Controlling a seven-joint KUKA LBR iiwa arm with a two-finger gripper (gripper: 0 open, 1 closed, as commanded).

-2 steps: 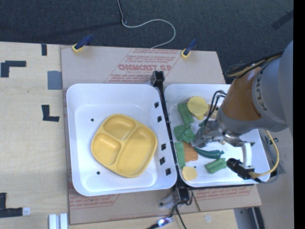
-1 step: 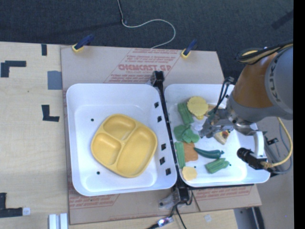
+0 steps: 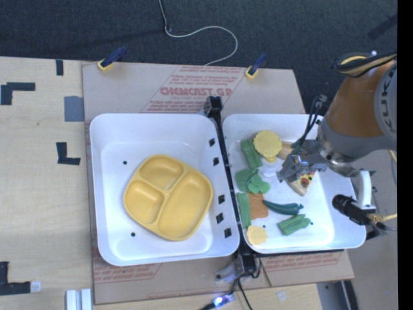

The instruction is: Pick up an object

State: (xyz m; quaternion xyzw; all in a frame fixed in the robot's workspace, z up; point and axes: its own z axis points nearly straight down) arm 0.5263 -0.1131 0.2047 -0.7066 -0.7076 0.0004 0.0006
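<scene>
Hovering low in the right bin (image 3: 335, 234), gripper (image 3: 295, 170) sits among toy food (image 3: 271, 179); grip state indiscernible, nothing visibly lifted.

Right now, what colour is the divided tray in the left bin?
Yellow. The tray shows plainly in the camera view, in the left bin.
</scene>
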